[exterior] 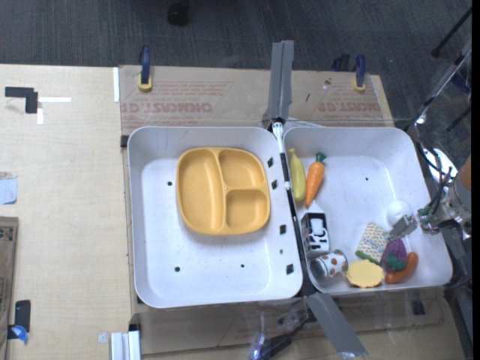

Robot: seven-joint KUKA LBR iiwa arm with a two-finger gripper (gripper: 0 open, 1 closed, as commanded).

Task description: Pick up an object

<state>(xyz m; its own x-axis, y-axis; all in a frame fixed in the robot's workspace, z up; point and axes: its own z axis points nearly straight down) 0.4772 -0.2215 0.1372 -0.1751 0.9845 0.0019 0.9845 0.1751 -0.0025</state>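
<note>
**Gripper low at the right bin's toy cluster**

While the task names no single object, the candidates lie in the right bin (352, 145), most of them crowded into its near corner. A purple toy (393, 254) sits there, touching a red-orange sausage-shaped piece (403, 268) on its near side. Just beside them to the left is a pale patterned square (372, 240), and in front of that a yellow scalloped disc (365, 274). Further left a small can (328, 265) lies tipped on its side, and behind it a black-and-white block (316, 232) rests against the divider wall. At the far end of that wall a toy carrot (313, 178) lies lengthwise, with a banana (297, 175) just beside it, between the carrot and the wall.

The gripper (405, 226) reaches in over the right rim, its tip low above the patterned square and the purple toy. Nothing is visible between its fingers, and at this size and angle whether the jaws are spread or closed cannot be told. Whether the tip touches any toy is also unclear.

The left bin (150, 223) holds a yellow divided plate (223, 190) with three compartments, lying flat toward the far side. Both bins rest on a cardboard sheet (202, 96) held down by blue clamps (145, 70) along the back edge. A pale wooden bench (60, 201) extends to the left.
</note>
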